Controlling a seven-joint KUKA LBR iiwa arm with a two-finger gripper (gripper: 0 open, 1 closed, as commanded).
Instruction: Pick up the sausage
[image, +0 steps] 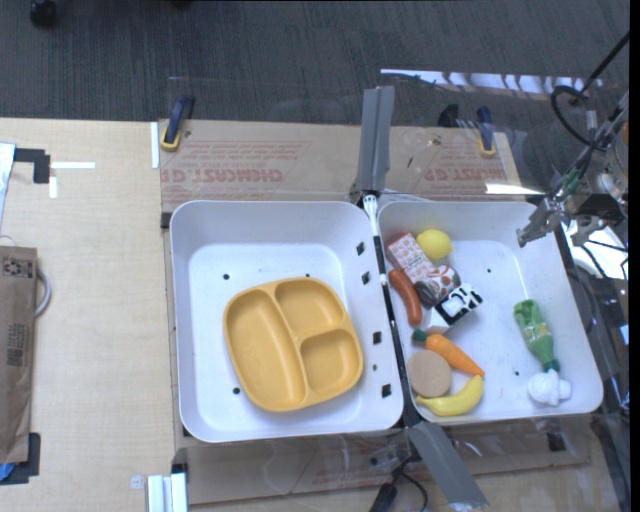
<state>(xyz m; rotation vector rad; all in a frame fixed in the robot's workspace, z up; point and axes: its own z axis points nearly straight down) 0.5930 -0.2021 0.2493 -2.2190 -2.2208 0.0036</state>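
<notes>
The sausage (405, 297) is a small reddish-brown link lying in the right bin (500, 262), close to that bin's left wall. It points from upper left to lower right. A red and white snack packet (414, 260) touches its upper right side, and a black and white item (458, 303) lies just to its right. The top of the sausage is uncovered.
A lemon (434, 243), a carrot (450, 351), a tan round disc (431, 375) and a banana (452, 398) crowd the right bin's left half. A green bottle (536, 335) lies toward its right side. The left bin (200, 300) holds a yellow divided plate (292, 343).
</notes>
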